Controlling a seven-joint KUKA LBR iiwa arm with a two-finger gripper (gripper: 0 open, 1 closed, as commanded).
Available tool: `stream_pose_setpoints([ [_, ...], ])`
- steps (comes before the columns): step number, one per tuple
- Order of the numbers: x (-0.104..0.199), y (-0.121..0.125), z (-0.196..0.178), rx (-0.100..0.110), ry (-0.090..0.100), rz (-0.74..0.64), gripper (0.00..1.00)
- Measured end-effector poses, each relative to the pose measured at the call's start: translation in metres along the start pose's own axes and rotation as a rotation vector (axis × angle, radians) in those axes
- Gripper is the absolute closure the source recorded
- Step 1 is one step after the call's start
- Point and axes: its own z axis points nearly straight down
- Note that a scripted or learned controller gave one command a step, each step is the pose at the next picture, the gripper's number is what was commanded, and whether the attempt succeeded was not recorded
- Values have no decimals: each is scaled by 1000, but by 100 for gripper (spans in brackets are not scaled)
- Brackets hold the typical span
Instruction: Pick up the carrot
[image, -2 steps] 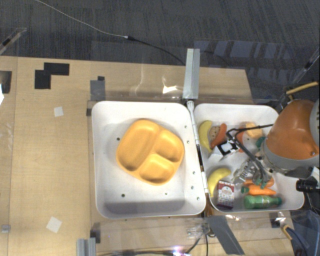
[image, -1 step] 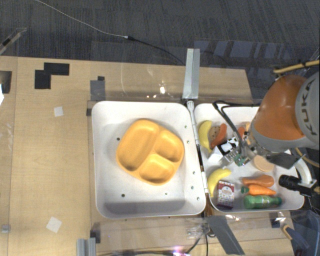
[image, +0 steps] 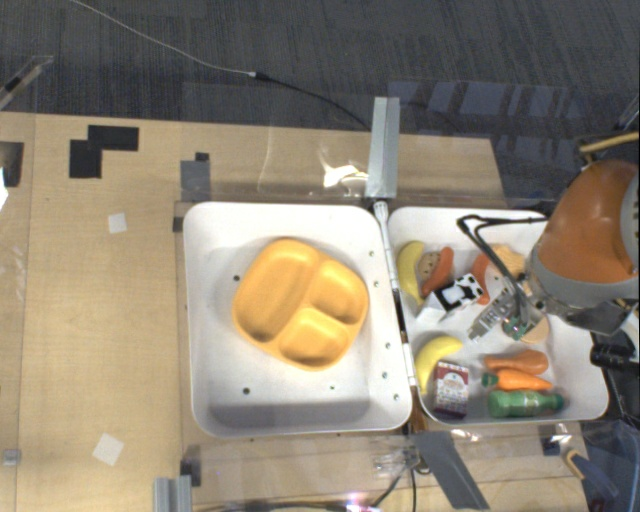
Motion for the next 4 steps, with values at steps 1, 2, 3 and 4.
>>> stream_pose_setpoints([
  [1,-26,-61,32,2,0,20,100],
  [2,7,-28,52,0,3,518,100],
  [3,-16,-50,37,2,1,885,100],
  [4,-3,-37,7,0,1,1104,100],
])
